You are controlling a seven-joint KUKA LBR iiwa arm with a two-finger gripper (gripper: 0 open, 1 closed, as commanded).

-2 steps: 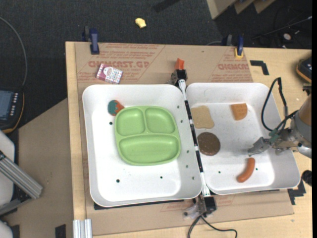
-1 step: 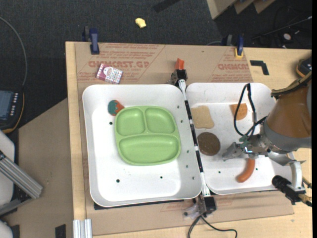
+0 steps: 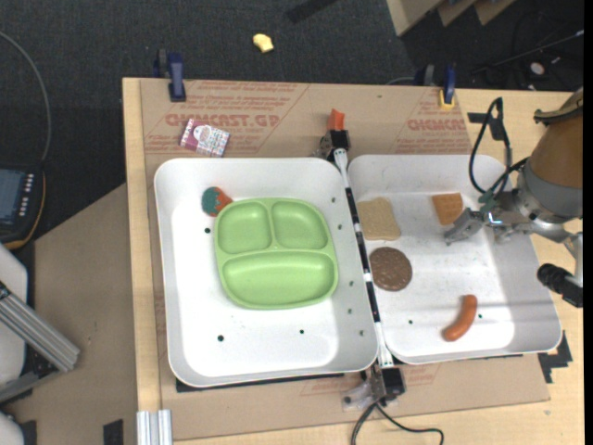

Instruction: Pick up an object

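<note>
My gripper (image 3: 485,226) hangs over the right side of the right bin (image 3: 519,336), open, with nothing between its fingers. One grey fingertip (image 3: 456,232) points left, just below an orange-brown block (image 3: 447,208). On the bin floor to the left lie a tan bread slice (image 3: 379,219) and a round brown patty (image 3: 390,269). A reddish sausage (image 3: 460,318) rests near the bin's front. In the left bin (image 3: 185,276) sits a green divided plate (image 3: 274,252), and a small red and green object (image 3: 215,200) touches its far left corner.
The grey arm with its orange band (image 3: 561,156) comes in from the right, with black cables looping above it. A small pink packet (image 3: 205,136) lies on the bench behind the left bin. Clamps stand along the bench's far edge.
</note>
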